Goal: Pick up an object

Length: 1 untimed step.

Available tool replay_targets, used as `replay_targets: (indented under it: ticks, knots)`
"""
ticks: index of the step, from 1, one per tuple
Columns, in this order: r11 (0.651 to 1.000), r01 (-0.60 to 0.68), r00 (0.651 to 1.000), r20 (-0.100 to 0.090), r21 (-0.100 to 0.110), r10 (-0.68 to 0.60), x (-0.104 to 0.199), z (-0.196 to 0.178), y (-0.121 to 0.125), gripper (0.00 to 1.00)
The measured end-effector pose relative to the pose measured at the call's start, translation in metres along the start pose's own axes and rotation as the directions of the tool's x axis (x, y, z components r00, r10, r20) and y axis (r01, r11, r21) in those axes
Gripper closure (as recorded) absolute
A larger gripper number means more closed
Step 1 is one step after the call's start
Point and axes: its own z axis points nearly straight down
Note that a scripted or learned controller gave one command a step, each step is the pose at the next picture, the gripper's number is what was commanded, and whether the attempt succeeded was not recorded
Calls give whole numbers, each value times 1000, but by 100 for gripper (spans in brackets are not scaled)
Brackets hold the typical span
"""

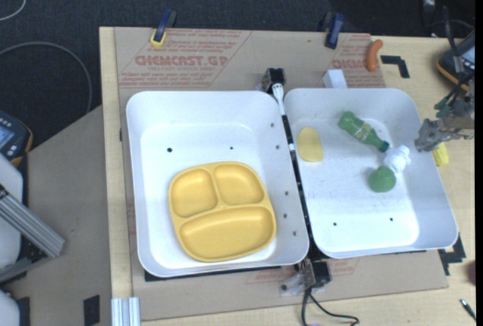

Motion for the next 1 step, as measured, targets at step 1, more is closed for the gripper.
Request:
replay_targets:
  ticks: [1]
  knots:
    - [1000,8,1000,3,-12,-8,4,-14,5,100]
